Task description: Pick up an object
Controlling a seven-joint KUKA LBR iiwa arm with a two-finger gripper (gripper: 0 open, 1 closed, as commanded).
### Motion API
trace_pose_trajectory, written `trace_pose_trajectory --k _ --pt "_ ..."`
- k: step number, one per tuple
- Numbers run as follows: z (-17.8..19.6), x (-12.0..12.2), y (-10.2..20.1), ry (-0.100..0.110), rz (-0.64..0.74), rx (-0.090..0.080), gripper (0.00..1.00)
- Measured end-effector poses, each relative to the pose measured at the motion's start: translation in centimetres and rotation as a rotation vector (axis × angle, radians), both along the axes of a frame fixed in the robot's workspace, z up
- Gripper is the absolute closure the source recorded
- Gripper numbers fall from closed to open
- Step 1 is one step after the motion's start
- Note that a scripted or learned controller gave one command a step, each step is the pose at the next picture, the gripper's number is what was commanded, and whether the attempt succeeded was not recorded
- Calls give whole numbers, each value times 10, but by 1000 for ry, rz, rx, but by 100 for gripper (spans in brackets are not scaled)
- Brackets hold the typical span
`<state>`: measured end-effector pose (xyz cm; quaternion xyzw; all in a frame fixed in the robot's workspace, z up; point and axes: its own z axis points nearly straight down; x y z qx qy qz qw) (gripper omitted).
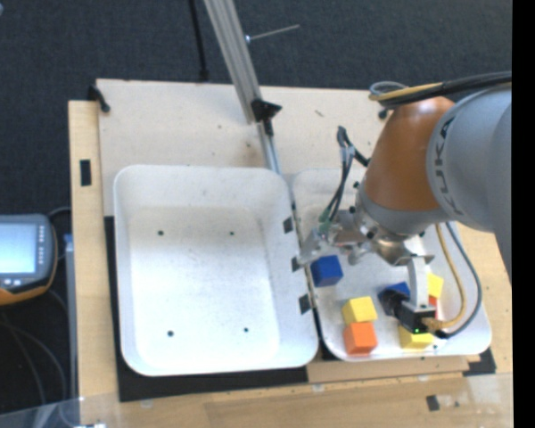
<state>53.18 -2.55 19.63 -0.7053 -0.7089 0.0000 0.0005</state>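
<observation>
Pincer (332, 243) hung low in the right bin (478, 339), grip state impossible to tell. Blue cube (326, 270) sat just below it, contact unclear. Further below, yellow cube (359, 309) and orange cube (360, 337), matte, blocky. Beyond, smooth white left bin (205, 185), pale wooden tabletop (178, 114), dark carpet (89, 25).

Blue cube (326, 270), yellow cube (359, 309), orange cube (361, 337).
</observation>
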Motion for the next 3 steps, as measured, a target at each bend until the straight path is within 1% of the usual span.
trace_pose_trajectory --k 1,2,3 --pt "89 16 -68 -11 -10 -5 0" --pt "198 15 -163 -12 -10 -8 0" --pt "103 10 -94 6 2 2 0"
